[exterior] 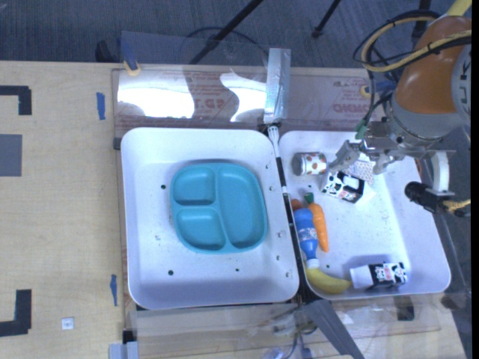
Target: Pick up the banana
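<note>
This is looking like a robotics lab or test cell, not a home or shop. A pale wooden bench [52, 200] is filling the left and centre of the frame, with black tape marks [19, 99] and blue tape strips [100, 105] sitting on it as position markers. Two shallow white bins [142, 223] are lying side by side at centre, backed by a clear plastic panel [187, 96]. Black tripod legs [337, 6] are standing on grey carpet [150, 6] along the top, and yellow and black cables [389, 40] are looping over the grey-and-orange arm [430, 81] at the upper right.
</note>
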Controlling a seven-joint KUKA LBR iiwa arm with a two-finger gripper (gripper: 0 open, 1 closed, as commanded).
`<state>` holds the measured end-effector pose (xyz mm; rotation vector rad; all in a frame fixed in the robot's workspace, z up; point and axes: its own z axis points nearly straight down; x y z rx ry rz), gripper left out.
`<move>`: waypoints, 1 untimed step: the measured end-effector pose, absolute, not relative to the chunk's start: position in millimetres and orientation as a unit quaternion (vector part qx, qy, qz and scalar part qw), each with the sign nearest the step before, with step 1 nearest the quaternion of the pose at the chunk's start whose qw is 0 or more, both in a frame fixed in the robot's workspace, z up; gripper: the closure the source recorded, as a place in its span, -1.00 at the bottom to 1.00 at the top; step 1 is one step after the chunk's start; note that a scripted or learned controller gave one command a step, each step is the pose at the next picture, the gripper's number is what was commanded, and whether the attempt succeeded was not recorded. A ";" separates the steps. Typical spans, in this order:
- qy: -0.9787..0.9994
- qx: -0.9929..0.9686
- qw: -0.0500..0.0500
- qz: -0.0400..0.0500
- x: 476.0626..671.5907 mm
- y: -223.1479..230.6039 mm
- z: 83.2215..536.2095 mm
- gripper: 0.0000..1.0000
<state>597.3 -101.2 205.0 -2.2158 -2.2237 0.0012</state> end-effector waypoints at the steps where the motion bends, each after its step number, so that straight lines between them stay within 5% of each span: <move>1: -0.655 -0.756 -0.002 -0.001 529.7 -158.4 86.6 -1.00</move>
